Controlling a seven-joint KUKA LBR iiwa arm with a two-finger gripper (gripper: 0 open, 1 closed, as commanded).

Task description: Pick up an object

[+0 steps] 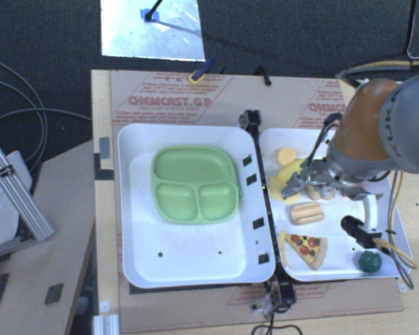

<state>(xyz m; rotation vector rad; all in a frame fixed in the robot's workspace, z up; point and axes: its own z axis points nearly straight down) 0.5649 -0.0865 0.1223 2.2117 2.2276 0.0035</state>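
Nearest to me, along the front edge of the right bin [335, 276], lie a pizza slice [306, 249] and, off toward the corner, a dark green ball [369, 261]. Just behind the pizza sits a hot dog bun [306, 213]. Over it the gripper [298, 185] hangs low in the bin, touching a yellow piece [282, 187]; whether it is spread or pinched I cannot tell from here. A round yellow piece [286, 156] lies just beyond. The grey arm with its orange band [359, 121] reaches in from the right. In the left bin [136, 257] a green divided plate [195, 184] rests alone. Farther back, cardboard [171, 100] covers the desk.
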